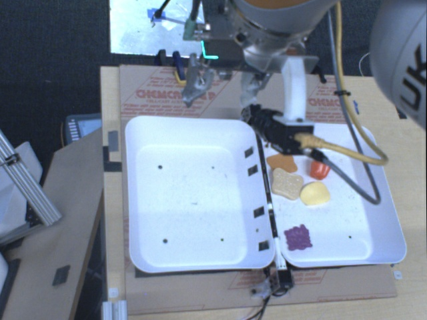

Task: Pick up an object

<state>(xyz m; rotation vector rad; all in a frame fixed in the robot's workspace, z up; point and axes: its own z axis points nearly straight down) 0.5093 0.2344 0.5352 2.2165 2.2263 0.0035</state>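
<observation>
Fig. 1. View down onto the worktop [80, 179], which carries two shallow white bins side by side: the left bin [193, 199] and the right bin [360, 239]. The arm [287, 5] reaches in from the right and hangs over the far edge of the bins, above the divide between them. Its claw [223, 89] sits above the far rim of the left bin, with two metal fingers [195, 85] pointing down and a clear gap between them; the claw is open and nothing lies between the fingers.

Candidate objects, counted: five, all in the right bin, clustered in its left half near the divide. One flat orange piece [281, 162] lies farthest; just beside it to the right, one small red piece [320, 170]; nearer the viewer, one tan, bread-like slice [288, 185], touching or nearly touching one yellow rounded piece [315, 193]; well apart from these, toward the near rim, one purple cluster [298, 237]. A black fitting with a yellow cable [347, 153] hangs over the far part of this bin and partly overlaps the orange piece in view.

Step in hand, as judged: the approach, before any grasp; no object has been lifted. The next move calls for carrying the claw rightward and nearward over the right bin, choosing one piece, descending with the fingers astride it, and closing. The purple cluster stands alone and looks the least crowded; the bread slice and yellow piece sit close enough that a finger could nudge the neighbour.
</observation>
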